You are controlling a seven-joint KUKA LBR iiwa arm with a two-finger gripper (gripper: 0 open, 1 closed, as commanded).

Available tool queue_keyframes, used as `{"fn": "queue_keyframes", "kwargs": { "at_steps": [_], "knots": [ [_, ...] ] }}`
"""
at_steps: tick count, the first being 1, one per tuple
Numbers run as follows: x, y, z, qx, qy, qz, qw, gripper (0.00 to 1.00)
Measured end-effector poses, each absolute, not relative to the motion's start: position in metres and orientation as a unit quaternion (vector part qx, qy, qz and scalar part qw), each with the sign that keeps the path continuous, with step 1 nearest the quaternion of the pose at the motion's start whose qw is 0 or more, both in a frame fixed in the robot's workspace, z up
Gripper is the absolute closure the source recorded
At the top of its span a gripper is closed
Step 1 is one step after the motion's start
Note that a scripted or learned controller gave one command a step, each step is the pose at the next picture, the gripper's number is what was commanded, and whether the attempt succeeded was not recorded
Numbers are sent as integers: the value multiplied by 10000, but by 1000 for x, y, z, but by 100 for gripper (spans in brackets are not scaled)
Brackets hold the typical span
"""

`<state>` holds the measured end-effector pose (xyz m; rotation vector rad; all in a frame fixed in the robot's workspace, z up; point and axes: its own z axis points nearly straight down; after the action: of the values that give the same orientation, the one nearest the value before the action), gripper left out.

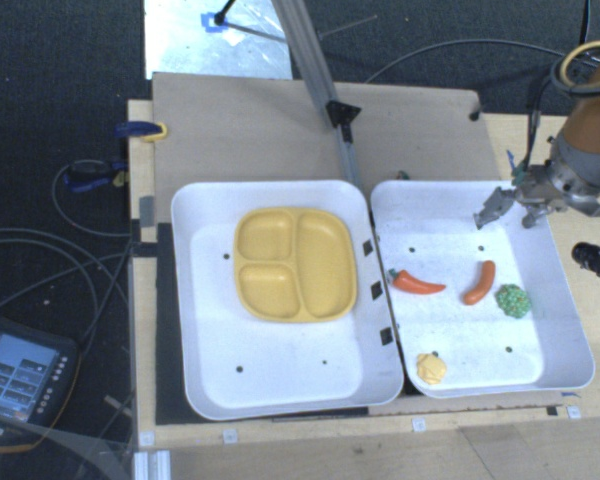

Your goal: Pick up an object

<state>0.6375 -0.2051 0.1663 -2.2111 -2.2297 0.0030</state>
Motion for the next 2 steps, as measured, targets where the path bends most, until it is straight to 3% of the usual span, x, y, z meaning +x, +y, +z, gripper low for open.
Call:
{"fn": "queue_keyframes", "kwargs": {
  "at_steps": [2],
  "knots": [
    [637,-200,89,-7039,-7103,7,3,0]
  ]
}}
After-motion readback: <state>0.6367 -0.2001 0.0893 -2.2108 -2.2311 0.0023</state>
